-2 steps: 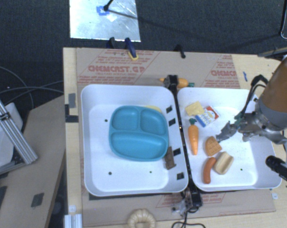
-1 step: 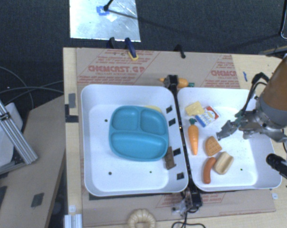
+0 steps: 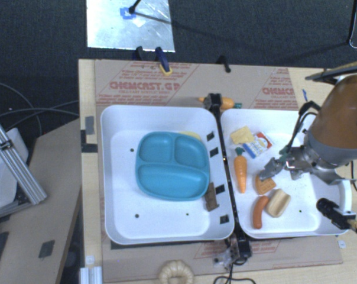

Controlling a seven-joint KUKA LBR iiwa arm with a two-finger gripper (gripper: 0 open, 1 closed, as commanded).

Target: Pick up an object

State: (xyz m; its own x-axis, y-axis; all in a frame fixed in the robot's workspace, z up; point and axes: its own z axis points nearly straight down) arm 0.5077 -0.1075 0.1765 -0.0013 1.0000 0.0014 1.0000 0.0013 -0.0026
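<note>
Gripper [image 3: 272, 169] low over the right-hand shallow white bin [image 3: 308, 220], hovering at the upper edge of a small orange-brown toy biscuit [image 3: 265, 185], its dark fingers slightly spread with nothing visible between them. The grey arm with its orange band [image 3: 344, 120] comes in from the right and crowds that side of the bin. Plenty to choose from below: a long orange plastic carrot [image 3: 241, 172] just left of the biscuit, a reddish toy sausage [image 3: 259, 212] and a pale tan bread roll [image 3: 279, 203] just beneath it, a yellow wedge and a red-and-blue packet [image 3: 249, 139] higher up. The left white bin [image 3: 122, 220] holds a blue divided plastic plate [image 3: 171, 164] (well away from the action). The risk, to my eye, is the clutter: the biscuit sits flat and close to the roll, so a closing finger could shove it sideways or nip two pieces at once. A flat piece may also slip out on the lift.
</note>
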